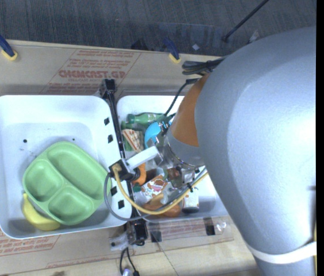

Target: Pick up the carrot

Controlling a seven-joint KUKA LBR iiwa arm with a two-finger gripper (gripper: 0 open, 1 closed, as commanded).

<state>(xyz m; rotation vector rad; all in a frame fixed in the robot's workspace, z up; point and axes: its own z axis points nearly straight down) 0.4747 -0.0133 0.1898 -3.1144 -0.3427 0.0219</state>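
A small orange piece (141, 175), which may be the carrot, shows in the right bin (128, 104) just left of the wrist. Most of it is hidden by the pale bracket. My gripper (173, 174) is down low in the middle of this bin, among the packed items, under the big grey arm (265, 148) with its orange band (186, 122). The arm's bulk hides the gripper's tips and whatever lies under them.
In the right bin are a green bottle (145, 119), a blue item (152, 132), a printed snack packet (131, 138), a red-and-white wrapper (156, 187) and an orange-brown thing (165, 209). The left bin (12, 114) holds a green divided plate (64, 180) over a yellow object (35, 217).
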